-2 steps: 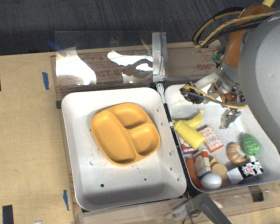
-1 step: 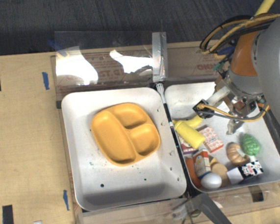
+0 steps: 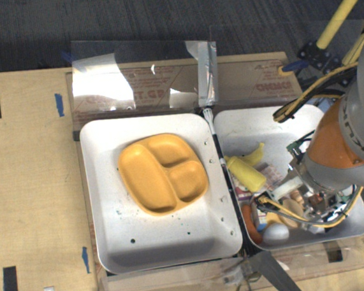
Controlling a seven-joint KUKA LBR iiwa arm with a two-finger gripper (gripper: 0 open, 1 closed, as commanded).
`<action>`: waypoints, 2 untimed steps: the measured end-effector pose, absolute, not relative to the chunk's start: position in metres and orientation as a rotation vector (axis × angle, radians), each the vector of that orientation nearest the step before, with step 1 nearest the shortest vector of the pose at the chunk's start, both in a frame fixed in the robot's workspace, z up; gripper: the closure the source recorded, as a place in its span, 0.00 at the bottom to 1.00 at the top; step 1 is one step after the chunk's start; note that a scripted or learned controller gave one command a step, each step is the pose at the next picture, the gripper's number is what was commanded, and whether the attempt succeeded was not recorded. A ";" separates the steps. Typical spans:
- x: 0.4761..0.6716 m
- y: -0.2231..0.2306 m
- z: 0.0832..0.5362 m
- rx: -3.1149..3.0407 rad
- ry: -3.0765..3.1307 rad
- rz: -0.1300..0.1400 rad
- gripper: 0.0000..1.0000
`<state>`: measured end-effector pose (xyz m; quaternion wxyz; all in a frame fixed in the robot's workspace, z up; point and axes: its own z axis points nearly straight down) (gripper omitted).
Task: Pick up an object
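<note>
Grey-orange arm [image 3: 338, 142] low over right bin [image 3: 243, 120]; pincer [image 3: 309, 207] among clutter; opening unclear, grip unclear.

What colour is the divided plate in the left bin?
Yellow-orange, seen in the camera view: the divided plate.

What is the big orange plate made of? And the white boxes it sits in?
The orange plate looks like moulded plastic: smooth, matte, one even colour, with soft rounded dividers making three sections. The left bin under it and the right bin look like thin white plastic or painted metal; their faint sheen and rounded corners fit either, so I can't tell which.
</note>
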<state>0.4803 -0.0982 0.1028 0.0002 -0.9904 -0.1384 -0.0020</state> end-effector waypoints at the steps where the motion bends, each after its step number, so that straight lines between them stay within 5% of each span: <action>1: 0.517 -0.098 0.091 -3.126 -0.335 -0.016 0.00; 2: 0.519 -0.098 0.102 -3.127 -0.335 -0.025 1.00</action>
